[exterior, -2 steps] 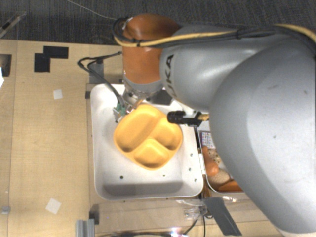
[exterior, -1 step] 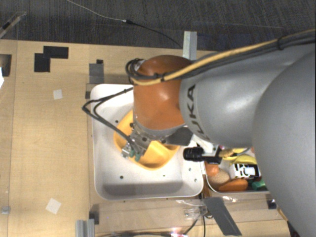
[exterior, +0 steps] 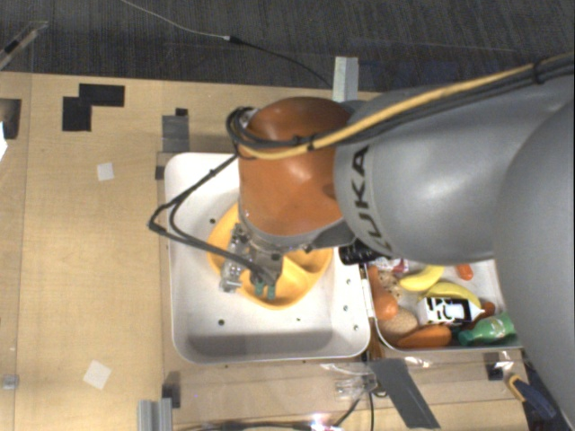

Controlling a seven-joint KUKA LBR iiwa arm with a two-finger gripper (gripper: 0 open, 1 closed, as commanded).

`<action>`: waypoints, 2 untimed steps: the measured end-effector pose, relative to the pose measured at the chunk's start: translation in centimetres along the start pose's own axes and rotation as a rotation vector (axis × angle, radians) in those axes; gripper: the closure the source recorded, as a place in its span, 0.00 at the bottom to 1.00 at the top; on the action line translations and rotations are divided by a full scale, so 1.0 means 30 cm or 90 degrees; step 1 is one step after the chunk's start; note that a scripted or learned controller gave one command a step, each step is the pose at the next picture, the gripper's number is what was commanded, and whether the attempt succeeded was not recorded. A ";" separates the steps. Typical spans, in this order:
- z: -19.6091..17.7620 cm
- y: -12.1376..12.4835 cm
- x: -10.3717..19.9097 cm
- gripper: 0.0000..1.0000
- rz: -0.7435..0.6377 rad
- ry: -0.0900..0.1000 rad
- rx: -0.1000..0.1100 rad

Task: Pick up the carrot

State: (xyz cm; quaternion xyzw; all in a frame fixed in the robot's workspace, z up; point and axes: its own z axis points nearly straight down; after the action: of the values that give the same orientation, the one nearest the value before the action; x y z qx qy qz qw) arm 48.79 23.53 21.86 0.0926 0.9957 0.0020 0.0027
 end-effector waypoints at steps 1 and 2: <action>0.217 0.018 -0.118 1.00 -0.026 0.003 0.003; 0.008 -0.019 -0.005 1.00 -0.219 -0.002 -0.001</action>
State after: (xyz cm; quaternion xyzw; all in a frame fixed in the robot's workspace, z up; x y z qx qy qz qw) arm 48.82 22.94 21.63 -0.0795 0.9968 0.0021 0.0045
